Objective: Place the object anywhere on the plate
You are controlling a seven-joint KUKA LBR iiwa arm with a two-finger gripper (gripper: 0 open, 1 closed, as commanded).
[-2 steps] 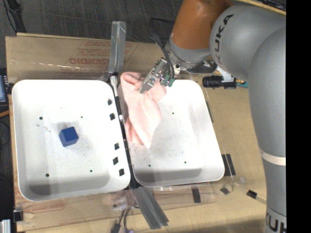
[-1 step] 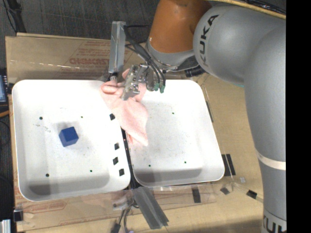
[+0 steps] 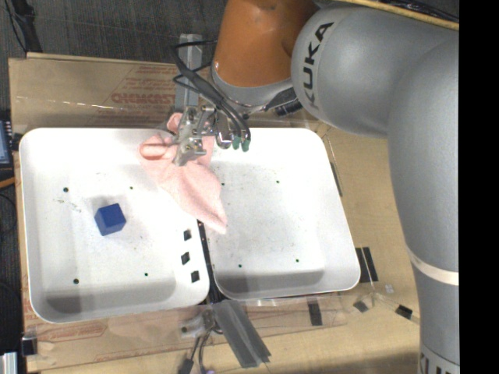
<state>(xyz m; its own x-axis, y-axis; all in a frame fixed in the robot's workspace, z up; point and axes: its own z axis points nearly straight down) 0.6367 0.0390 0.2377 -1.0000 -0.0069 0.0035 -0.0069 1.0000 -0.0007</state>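
Two shallow white bins sit side by side on the bench (image 3: pixel 70 80): the left bin (image 3: pixel 47 209) and the right bin (image 3: pixel 312 209), their inner walls meeting along a seam running toward 6 o'clock. The grey arm (image 3: pixel 405 115) enters from 3 o'clock, its orange band (image 3: pixel 253 29) above the wrist, and the pincer (image 3: pixel 189 148) hangs over the upper end of that seam, at about 12 o'clock of the two bins taken together. A pink cloth (image 3: pixel 199 189) is bunched up at the pincer and drapes downward from it toward 5 o'clock, its lower tip lying across the seam between the bins; a rounded pink fold juts out at 9 o'clock of the pincer. The cloth's top is gathered at the metal fingers, so the pincer appears clamped on it, though the fingertips themselves are buried in fabric. A small blue cube (image 3: pixel 111 218) rests on the floor of the left bin, well apart from the cloth, at about 8 o'clock from the pincer. Dark cables (image 3: pixel 195 72) loop from the wrist down toward the pincer. Small black marks (image 3: pixel 187 248) dot the seam near 6 o'clock, and both bin floors carry scattered dark specks.
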